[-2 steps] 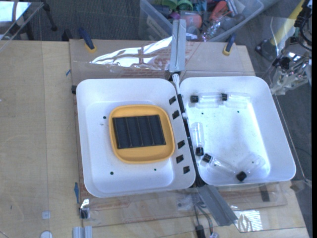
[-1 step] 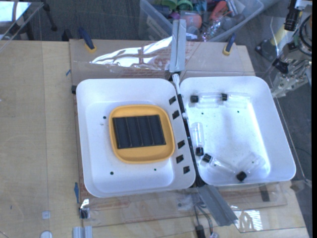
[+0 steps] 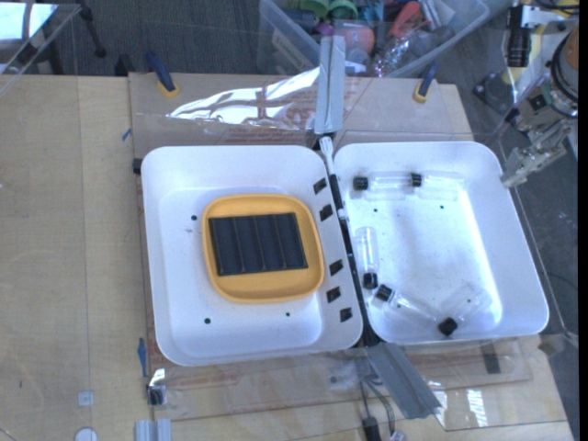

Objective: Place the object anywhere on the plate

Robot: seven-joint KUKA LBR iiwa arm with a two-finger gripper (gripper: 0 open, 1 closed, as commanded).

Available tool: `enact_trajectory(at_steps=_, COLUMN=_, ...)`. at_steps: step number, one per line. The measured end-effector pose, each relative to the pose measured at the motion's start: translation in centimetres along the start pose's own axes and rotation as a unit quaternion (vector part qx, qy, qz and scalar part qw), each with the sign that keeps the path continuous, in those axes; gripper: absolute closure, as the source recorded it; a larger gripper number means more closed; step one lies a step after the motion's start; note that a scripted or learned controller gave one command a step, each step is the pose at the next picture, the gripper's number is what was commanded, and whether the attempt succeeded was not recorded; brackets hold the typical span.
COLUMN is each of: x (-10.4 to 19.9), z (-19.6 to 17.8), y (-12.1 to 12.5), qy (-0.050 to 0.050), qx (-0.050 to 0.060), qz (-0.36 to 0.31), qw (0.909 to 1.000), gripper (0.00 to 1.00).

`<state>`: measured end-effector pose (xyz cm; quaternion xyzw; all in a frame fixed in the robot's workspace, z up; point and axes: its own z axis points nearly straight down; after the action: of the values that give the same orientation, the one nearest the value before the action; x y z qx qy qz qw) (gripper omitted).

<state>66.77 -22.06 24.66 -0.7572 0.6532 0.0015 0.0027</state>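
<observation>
Clear plastic tubes with black caps (image 3: 387,183) lie scattered in the right bin (image 3: 514,246); the yellow plate (image 3: 265,288) waits in the left bin (image 3: 165,246). My fingers (image 3: 528,159) hover at the right bin's far corner, grip state unclear.

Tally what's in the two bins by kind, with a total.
Yellow plate with dark ridged insert: 1
Clear tubes with black caps: 3, at the back, by the divider, at the front
Total: 4
</observation>
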Motion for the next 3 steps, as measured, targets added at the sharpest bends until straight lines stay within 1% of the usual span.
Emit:
enact_trajectory(at_steps=1, x=-1.7, z=1.1, y=-0.2, qy=0.000, qx=-0.001, qz=-0.148, qw=0.9890, gripper=1.00)
enact_trajectory(at_steps=2, x=-4.5, z=2.8, y=5.0, qy=0.000, qx=-0.002, qz=-0.254, qw=0.9672, gripper=1.00)
enact_trajectory(at_steps=3, x=-5.6, z=-0.8, y=-0.8, qy=0.001, qx=0.000, qz=-0.355, qw=0.9349, gripper=1.00)
